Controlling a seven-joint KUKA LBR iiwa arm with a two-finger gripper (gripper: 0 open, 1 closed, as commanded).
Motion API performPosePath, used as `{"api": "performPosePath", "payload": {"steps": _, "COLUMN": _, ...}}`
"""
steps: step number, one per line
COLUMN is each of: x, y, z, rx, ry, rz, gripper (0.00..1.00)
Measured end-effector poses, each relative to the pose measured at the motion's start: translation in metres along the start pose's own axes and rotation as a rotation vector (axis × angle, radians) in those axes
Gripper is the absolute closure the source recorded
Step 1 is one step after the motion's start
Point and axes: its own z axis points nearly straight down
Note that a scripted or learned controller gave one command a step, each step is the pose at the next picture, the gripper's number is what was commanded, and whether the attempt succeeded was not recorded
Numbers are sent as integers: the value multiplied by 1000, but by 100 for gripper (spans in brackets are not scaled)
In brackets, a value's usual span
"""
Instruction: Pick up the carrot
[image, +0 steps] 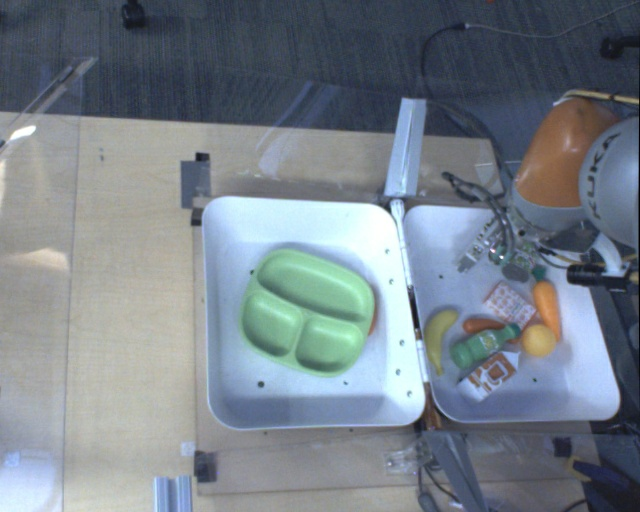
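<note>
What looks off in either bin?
The green divided tray sits askew in the left bin, with something orange peeking from under its right edge. The carrot lies in the right bin.

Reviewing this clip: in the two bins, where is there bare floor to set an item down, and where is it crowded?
Left bin: bare strips border the green tray, widest along the near wall. Right bin: bare white in the far-left corner, left of the gripper, and along the near wall. Crowded: the cluster of banana, green bottle, carrot, lemon and packets.
</note>
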Motion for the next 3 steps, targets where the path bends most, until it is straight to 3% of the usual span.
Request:
{"api": "performPosePath", "payload": {"steps": 1, "x": 0, "y": -1, "z": 1, "rx": 1, "ry": 1, "rz": 1, "gripper": 0}}
{"api": "performPosePath", "payload": {"steps": 2, "x": -34, "y": -28, "z": 2, "rx": 9, "ry": 19, "rz": -100, "gripper": 0}}
{"api": "performPosePath", "payload": {"steps": 3, "x": -25, "y": -51, "z": 1, "rx": 2, "ry": 2, "rz": -444, "gripper": 0}}
